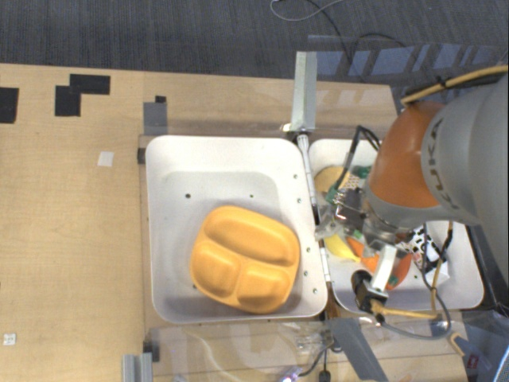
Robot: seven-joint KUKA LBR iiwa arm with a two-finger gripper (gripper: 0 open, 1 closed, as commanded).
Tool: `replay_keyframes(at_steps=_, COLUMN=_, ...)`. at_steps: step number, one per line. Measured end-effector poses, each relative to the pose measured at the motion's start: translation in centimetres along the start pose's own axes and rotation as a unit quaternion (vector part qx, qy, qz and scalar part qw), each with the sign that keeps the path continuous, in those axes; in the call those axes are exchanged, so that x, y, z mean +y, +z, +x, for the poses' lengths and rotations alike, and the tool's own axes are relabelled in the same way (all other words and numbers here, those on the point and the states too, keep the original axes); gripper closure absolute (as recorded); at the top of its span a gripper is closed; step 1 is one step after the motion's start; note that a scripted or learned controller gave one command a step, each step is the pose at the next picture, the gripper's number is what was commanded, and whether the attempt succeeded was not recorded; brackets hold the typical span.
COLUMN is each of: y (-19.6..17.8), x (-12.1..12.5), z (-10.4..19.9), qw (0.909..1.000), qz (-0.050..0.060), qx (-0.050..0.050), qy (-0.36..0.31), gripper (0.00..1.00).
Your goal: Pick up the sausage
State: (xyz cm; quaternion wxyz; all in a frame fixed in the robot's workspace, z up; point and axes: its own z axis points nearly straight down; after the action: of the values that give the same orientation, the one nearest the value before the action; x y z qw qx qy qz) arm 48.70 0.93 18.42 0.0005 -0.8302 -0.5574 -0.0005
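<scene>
Gripper (347,228) low over left part of right bin (465,281), close to the shared rim between bins. Can't tell whether clenched, released or grasping anything, with wrist and cables blocking the view. Grey arm (453,157) with orange band in from right, covering most of right bin. Left bin (167,213) fully in view, touching right bin side by side. Big orange-yellow tray (245,257) with three moulded sections lying in near-right part of left bin, near the rim. Small stuff bunched under wrist in right bin: pale yellow round piece (328,179) at far left, orange piece (400,270) nearer, yellow piece (340,247) just beside gripper, green bit (359,173) far side. Can't tell which of these, if any, is sausage.
</scene>
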Motion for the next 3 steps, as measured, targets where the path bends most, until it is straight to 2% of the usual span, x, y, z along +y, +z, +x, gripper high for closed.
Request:
replay_keyframes(at_steps=1, y=0.0, x=1.2, z=-3.0, qw=0.9984, qz=0.000, qx=0.000, qy=-0.057, gripper=0.00)
replay_keyframes(at_steps=2, y=7.0, x=4.5, z=-9.3, qw=0.9998, qz=0.000, qx=0.000, qy=0.020, gripper=0.00)
replay_keyframes(at_steps=3, y=-0.1, x=6.3, z=0.3, qw=0.9957, qz=-0.001, qx=0.000, qy=0.093, gripper=0.00)
